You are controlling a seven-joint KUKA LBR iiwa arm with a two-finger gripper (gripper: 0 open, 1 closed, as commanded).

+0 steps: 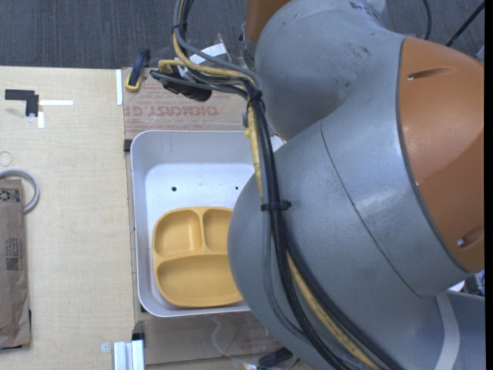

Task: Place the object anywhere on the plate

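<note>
My own arm [362, 191] blocks the view — I cannot tell my hand's state or where the object is. The yellow plate [192, 264] sits in the white bin [154, 168]; a blind drop could miss it.

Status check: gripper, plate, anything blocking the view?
Grey arm with orange band covers the right of the scene; fingers not readable. Yellow divided plastic plate sits in the white bin, its right part hidden behind the arm. No object seen on the plate's visible part.

A robotics lab: a large grey-and-orange arm [362, 176] with bundled cables [266, 199] looms over a white bin [146, 206] on a pale wooden desk [69, 206].
</note>
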